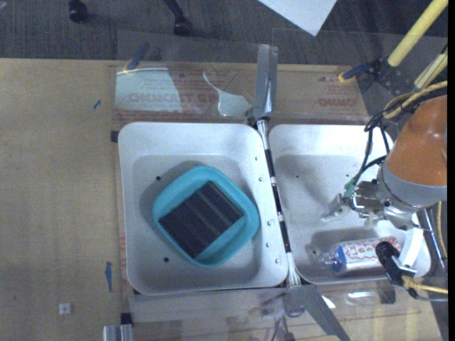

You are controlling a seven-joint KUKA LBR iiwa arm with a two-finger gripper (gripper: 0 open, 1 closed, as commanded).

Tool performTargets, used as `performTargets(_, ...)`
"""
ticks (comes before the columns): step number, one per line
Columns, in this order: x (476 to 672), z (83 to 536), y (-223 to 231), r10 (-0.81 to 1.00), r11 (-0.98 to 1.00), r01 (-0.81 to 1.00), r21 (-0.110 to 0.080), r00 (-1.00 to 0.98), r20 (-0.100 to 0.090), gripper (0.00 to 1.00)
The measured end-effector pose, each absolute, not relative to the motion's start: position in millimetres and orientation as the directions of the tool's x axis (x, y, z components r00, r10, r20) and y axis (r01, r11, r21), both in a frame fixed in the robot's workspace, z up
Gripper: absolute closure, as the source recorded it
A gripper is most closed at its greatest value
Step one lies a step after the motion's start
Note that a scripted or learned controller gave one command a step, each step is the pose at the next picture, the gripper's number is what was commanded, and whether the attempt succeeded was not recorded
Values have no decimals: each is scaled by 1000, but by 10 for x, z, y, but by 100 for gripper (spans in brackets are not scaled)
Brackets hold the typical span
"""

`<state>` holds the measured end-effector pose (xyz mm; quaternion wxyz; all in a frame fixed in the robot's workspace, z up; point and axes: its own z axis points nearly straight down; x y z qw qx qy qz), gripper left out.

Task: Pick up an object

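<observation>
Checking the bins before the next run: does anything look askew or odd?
Nothing looks spilled or broken. The teal dish sits turned at an angle in the left bin, a dark ridged block inside it. A tube lies on its side near the right bin's front edge, below the gripper.

Left bin (135,148): blue tray (206,222) with dark slab (201,219) takes the middle, bare floor along the walls. Right bin (313,148): far half open; tube (353,254) lies along the near wall, arm (419,155) overhangs the right side. Divider rail (274,197) separates the bins.
</observation>
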<state>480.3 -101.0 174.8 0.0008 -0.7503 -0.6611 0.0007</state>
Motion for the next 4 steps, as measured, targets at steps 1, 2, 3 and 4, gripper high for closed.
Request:
performTargets(1, 4870, 879, -1341, 996, 93, 996, 6, -93, 0, 0)
performTargets(2, 5184, 874, -1951, 998, -59, 998, 7, 59, -3, 0)
performTargets(3, 5357, 1063, -925, 998, -66, 998, 1, 66, -1, 0)
performTargets(4, 5404, 1257, -1987, 989, -151, 989, 1, 151, -1, 0)
